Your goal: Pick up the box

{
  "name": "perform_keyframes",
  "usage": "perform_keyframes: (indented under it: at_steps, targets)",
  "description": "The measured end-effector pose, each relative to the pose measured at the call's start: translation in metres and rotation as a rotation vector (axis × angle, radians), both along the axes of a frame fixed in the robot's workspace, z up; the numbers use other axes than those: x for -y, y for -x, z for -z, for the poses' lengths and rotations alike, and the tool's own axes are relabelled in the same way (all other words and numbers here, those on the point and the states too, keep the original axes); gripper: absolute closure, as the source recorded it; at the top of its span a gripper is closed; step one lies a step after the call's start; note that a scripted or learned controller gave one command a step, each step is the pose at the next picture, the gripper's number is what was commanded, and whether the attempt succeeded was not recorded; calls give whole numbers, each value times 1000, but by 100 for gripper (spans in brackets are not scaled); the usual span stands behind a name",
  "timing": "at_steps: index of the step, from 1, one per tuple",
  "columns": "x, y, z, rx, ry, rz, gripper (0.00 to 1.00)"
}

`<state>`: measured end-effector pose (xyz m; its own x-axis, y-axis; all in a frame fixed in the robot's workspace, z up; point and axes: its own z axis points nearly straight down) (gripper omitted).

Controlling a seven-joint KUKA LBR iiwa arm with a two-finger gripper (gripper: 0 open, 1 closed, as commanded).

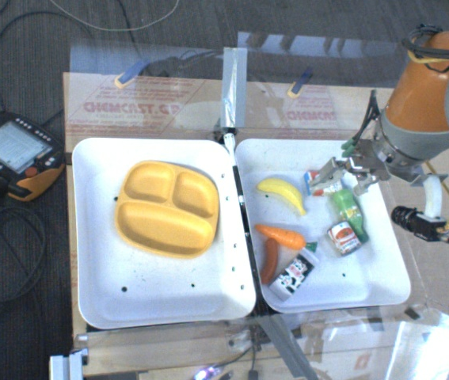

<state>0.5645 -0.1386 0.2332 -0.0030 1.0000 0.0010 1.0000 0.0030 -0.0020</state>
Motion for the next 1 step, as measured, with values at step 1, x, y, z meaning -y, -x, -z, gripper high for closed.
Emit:
perform_keyframes:
  at_steps: [1]
  targets:
    - [57, -39, 130, 2, 4, 201, 0]
